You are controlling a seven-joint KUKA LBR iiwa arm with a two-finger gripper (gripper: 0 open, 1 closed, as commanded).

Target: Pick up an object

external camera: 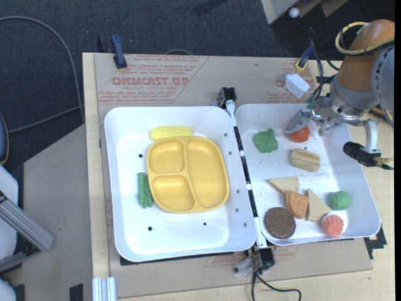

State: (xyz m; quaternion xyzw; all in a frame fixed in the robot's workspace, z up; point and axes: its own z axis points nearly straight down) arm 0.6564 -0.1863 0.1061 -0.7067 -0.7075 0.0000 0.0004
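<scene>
A cardboard-covered bench (169, 74) stands on dark carpet and bears the left bin (125, 231) and the right bin (363, 193). The gripper (305, 123) is low in the right bin; its opening I cannot tell. The red toy tomato (301, 135) lies directly under it, touching.

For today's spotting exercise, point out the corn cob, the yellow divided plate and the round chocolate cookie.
corn cob (171, 132), camera view, middle of the cob.
yellow divided plate (207, 168), camera view, floor of its right compartment.
round chocolate cookie (279, 222), camera view, centre of its top.
</scene>
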